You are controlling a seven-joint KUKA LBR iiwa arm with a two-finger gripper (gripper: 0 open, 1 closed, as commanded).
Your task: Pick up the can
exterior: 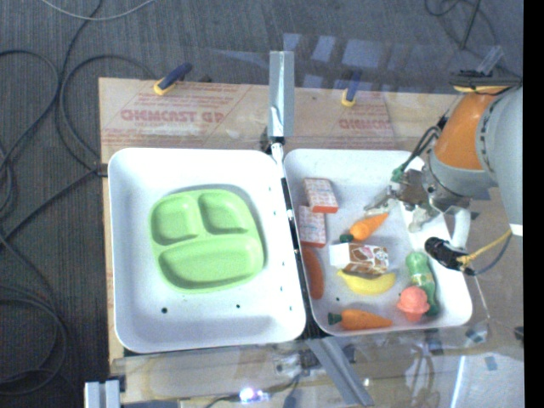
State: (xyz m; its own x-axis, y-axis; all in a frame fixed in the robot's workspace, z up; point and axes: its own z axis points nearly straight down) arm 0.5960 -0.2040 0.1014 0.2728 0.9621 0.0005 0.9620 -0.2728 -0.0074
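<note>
A small red-and-white can lies near the back left of the right bin. A second, similar red-and-white container lies just in front of it. My gripper hangs over the back right part of the same bin, under the orange-banded wrist. It is well to the right of both containers and just above and right of a small carrot. Nothing shows between its fingers.
The right bin also holds a labelled packet, a banana, a green vegetable, a pink fruit, another carrot and a sausage. A green divided plate sits in the left bin.
</note>
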